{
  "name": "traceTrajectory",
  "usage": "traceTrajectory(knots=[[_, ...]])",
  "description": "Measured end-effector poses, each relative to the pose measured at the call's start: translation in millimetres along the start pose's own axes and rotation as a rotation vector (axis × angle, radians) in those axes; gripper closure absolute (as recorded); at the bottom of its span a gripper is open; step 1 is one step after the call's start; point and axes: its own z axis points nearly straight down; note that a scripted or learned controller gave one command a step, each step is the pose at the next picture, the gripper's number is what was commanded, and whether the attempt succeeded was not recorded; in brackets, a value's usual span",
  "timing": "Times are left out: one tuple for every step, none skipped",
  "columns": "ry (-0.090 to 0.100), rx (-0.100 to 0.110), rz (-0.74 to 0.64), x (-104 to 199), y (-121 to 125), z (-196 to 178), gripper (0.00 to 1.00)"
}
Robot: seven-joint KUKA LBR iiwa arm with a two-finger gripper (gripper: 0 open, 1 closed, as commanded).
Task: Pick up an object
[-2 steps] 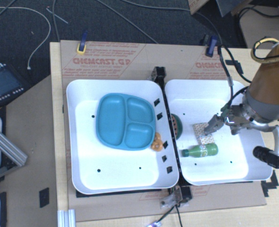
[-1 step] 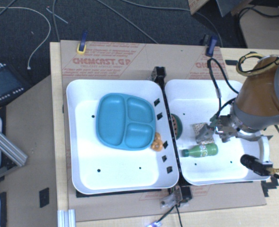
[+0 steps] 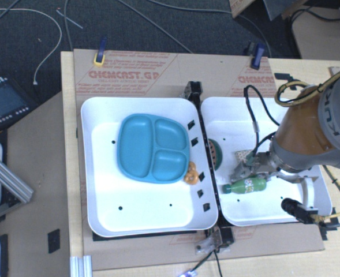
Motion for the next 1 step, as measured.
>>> traceTrajectory(knots=[[-0.001, -0.008, 0.001, -0.3, 1.9, -14.2, 1.00]])
